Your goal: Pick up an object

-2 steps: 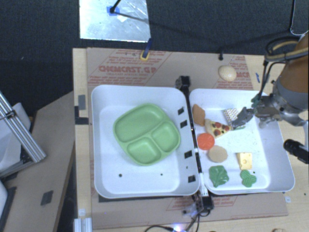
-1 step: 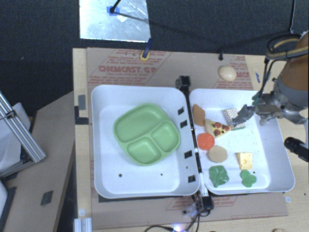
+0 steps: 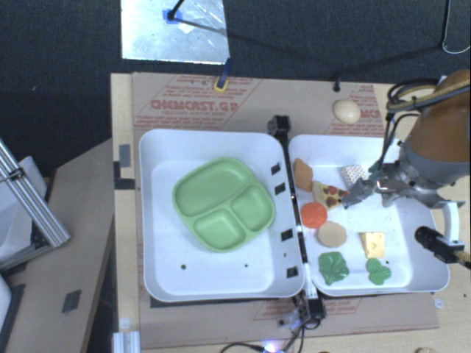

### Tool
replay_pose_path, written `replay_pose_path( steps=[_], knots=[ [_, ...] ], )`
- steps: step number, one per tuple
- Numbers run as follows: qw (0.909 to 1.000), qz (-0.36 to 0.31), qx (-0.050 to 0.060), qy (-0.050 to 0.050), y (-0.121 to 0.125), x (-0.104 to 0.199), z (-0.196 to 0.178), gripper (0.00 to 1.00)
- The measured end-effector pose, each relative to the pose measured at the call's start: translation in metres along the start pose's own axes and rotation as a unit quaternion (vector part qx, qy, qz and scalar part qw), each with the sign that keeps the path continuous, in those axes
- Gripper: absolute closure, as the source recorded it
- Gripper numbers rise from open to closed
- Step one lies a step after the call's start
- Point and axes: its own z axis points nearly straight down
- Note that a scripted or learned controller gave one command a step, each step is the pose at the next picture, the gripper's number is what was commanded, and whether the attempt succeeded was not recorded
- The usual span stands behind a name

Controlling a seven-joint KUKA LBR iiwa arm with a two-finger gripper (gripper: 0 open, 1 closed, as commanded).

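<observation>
1. The gripper point(image 3: 352, 197) hangs over the right-hand white bin point(image 3: 419, 282), reaching in from the right on the grey arm point(image 3: 434, 153) with its orange band; its dark fingers point toward the picture's left and sit close together, though whether they are fully closed cannot be told; nothing is seen between them.
2. Just to the left of the fingertips, almost touching them, lies a toy pizza slice point(image 3: 329, 193), yellow with red spots; just above the gripper, partly under it, lies a small grey-and-white checked object point(image 3: 352, 173).
3. Further left and a little above sits an orange-brown bread-like piece point(image 3: 302, 173), against the bin's left wall; below and left of the gripper lies a red-orange tomato-like round point(image 3: 313, 215), and right under that a tan oval, potato-like piece point(image 3: 332, 234).
4. Below the gripper, slightly to the right, lies a yellow cheese wedge point(image 3: 373, 244); lower still lie two green leafy vegetables, the larger one point(image 3: 333, 268) to the lower left and the smaller one point(image 3: 378, 272) directly below.
5. Well to the left of the gripper, in the left-hand white bin point(image 3: 158, 271), rests a green divided plate point(image 3: 223, 203) with three compartments.
6. Above the gripper, outside the bins on the cardboard sheet point(image 3: 191, 101), lies a pale egg-shaped object point(image 3: 346, 111).
</observation>
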Motion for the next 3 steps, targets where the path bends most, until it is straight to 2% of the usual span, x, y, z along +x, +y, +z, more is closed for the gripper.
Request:
replay_pose_path(
  steps=[2,3],
  knots=[
    [1.0000,0.000,0.000,0.000,-0.008,0.007,0.091,0.00],
    [1.0000,0.000,-0.003,0.000,-0.006,0.007,0.107,0.00]
  ],
)
